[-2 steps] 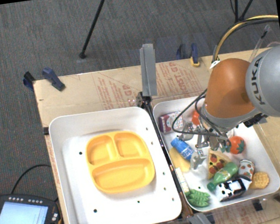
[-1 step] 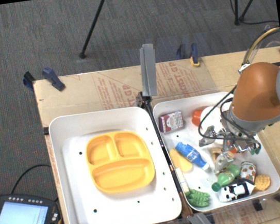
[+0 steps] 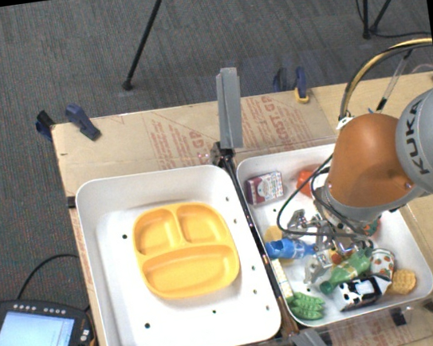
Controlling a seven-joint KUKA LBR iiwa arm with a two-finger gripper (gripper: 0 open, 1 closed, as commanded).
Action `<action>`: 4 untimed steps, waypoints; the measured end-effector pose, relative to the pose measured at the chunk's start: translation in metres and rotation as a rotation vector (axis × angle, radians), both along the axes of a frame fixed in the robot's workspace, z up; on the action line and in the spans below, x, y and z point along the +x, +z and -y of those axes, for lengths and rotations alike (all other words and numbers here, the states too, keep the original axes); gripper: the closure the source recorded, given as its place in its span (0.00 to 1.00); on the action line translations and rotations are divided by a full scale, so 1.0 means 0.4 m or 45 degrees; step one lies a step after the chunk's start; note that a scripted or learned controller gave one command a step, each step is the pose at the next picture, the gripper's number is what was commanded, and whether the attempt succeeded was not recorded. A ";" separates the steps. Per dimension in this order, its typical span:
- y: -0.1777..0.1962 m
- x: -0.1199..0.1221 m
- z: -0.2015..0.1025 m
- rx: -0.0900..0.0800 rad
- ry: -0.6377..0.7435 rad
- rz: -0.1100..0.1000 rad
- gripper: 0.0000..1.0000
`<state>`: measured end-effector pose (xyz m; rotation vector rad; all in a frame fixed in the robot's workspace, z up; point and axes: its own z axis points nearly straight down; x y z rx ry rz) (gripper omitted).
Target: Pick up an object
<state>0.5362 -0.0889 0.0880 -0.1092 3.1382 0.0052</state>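
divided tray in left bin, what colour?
Yellow-orange divided tray, best seen in the camera view.

right bin (image 3: 419, 252) front half packed: blue bottle (image 3: 289, 248), green toys (image 3: 346, 271), cow figure (image 3: 358, 292), cookie (image 3: 403, 281); free floor behind near carton (image 3: 265, 187); left bin (image 3: 103, 225) open around yellow tray (image 3: 185, 249)

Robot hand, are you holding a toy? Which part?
Cannot tell. The hand is low among the toys in the right bin, above a green toy, its grip hidden.

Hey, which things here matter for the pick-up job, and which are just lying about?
For the job: claw, blue bottle, green toy, small carton, right bin.

Lying about: yellow divided tray, left bin, control pendant, blue clamps.
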 end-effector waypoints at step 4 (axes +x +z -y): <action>0.009 0.073 0.282 0.019 0.361 -0.017 0.00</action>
